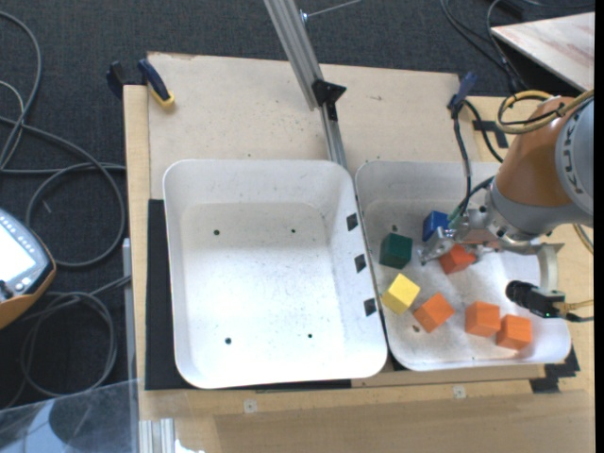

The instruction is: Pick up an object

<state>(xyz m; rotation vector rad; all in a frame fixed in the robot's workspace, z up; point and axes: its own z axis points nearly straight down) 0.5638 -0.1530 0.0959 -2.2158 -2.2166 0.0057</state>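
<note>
Camera view: gripper is low in the right bin, over a red-orange block; whether it is apart or closed I cannot tell (wrist blocks the tips). Blue block sits just behind it, green block further left. Judgement: the block looks small, rigid, light; grip across two flat opposite faces.

Both white bins look like smooth moulded plastic, finely speckled with dark flecks, on a desk of pale, matt wood. The slanted rail is bare, brushed-looking metal, and the arm's orange band shows a soft plastic sheen.
</note>
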